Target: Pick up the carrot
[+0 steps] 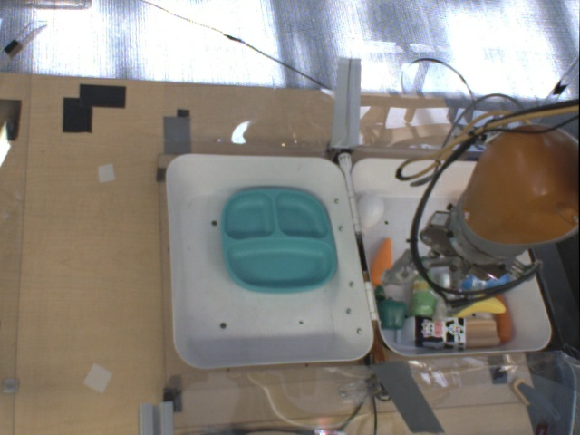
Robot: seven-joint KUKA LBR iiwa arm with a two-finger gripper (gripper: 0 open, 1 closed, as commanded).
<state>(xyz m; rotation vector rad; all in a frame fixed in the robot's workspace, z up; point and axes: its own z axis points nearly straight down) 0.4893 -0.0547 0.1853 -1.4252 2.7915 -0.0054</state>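
plywood bench (91, 270) bears two white bins (195, 333), corrugated grey floor (272, 25) beyond.

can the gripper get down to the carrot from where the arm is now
Probably yes. The carrot lies uncovered by the right bin's left wall, just left of the arm, though that wall and the green toy crowd it.

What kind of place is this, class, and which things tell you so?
Probably a robotics lab bench: a cabled robot arm reaches over two white bins, one holding a teal divided plate, the other toy food like a carrot.
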